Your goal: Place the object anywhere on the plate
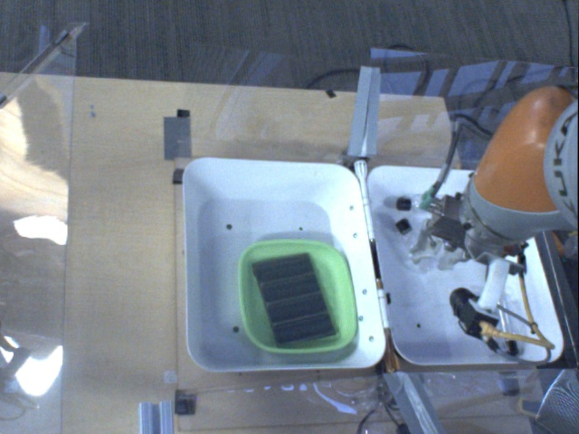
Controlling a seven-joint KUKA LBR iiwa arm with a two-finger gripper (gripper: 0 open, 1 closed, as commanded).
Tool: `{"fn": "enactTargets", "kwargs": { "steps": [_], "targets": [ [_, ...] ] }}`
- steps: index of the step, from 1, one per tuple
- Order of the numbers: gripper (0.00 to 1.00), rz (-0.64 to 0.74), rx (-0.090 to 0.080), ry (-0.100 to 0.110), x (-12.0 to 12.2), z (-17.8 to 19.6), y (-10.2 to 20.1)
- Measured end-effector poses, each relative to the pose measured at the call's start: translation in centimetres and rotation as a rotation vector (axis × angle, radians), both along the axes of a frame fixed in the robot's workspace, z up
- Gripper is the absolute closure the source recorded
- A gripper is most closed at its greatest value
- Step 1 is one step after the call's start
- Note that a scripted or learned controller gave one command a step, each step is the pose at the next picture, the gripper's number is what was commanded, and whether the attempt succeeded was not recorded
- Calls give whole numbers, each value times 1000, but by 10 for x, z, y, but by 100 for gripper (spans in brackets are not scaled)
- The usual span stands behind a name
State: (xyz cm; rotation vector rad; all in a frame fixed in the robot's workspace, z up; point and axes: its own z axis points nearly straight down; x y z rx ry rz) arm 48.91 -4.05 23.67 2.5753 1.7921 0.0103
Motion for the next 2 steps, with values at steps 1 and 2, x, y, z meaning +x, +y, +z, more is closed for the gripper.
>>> {"fn": "enactTargets", "kwargs": {
  "steps": [1, 2],
  "targets": [
    [100, 263, 0, 7, -2, -53, 76],
    [0, 263, -1, 6, -2, -53, 76]
  ]
}}
